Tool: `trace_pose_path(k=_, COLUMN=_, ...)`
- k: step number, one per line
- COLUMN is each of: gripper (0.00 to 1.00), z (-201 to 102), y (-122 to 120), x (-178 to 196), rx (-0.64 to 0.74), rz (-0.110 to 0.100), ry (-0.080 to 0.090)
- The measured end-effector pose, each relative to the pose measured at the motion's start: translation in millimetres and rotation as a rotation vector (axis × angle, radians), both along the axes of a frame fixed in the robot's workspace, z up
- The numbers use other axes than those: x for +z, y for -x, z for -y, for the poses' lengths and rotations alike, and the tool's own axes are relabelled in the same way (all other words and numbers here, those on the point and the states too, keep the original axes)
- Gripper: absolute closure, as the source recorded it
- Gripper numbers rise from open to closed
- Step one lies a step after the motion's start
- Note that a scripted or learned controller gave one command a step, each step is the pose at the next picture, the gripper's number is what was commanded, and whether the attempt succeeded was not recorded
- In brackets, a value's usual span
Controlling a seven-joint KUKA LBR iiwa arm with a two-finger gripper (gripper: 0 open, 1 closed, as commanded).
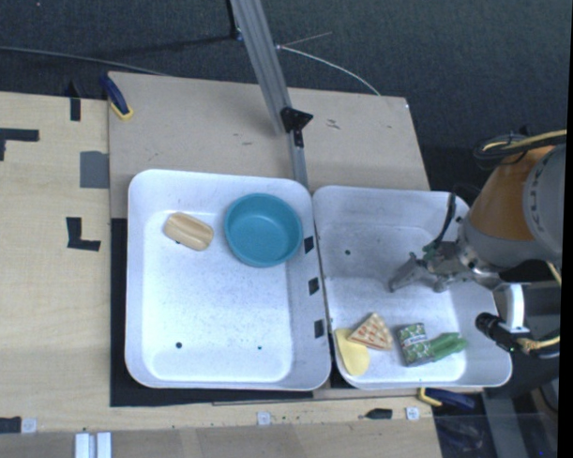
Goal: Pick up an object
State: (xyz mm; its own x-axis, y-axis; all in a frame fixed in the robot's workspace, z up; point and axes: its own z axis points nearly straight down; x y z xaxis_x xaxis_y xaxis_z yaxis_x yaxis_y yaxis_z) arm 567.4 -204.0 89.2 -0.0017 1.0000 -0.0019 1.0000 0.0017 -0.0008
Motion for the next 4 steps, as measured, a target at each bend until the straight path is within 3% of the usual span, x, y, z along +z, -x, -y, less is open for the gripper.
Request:
trace_pose_path(k=1, gripper=1.00, z=1.0, y=-1.0, x=11.6, rx=0.001, rz=0.004, ry=0.004)
trace_pose_path(k=2, gripper=1.00, z=0.4, y=-3.8, x=75.0, rx=0.000, rz=0.005, ry=0.000)
trace_pose_path(k=4, gripper=1.00, z=-5.6, y=-0.4, x=150.8, rx=0.000, rz=0.003, ry=-0.001)
